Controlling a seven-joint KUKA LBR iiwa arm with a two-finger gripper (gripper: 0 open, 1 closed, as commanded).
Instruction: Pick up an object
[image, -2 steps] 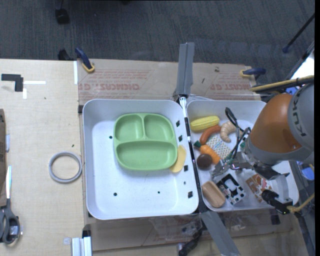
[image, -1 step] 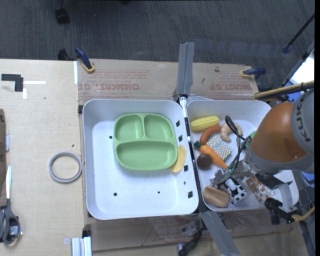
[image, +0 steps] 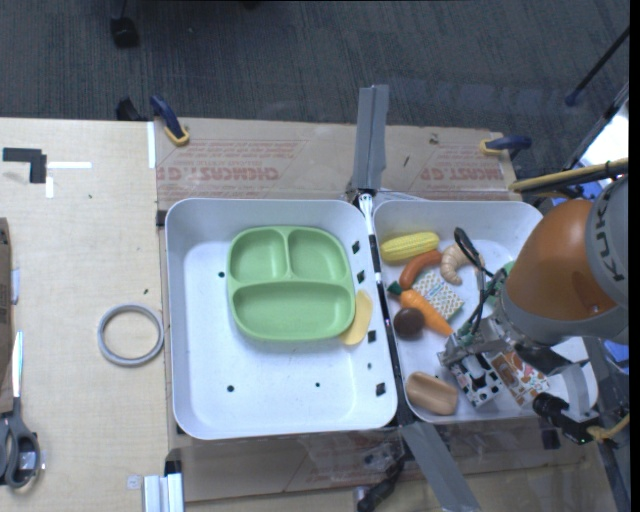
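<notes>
Inside right bin (image: 520, 215), gripper (image: 478, 372) hangs low near front wall; we cannot tell its finger state. Bread roll (image: 432, 393) lies just left, carrot (image: 428, 313) beyond.

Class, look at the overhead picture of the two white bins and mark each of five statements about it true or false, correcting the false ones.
1. The green divided plate lies in the left bin. True.
2. The corn cob lies in the left bin. False: it lies in the right bin, near its far edge.
3. The hand is over the right bin. True.
4. A roll of tape rests inside the left bin. False: it lies on the bench, left of the bins.
5. The carrot lies on the green plate. False: it lies in the right bin among the other toy foods.
</notes>
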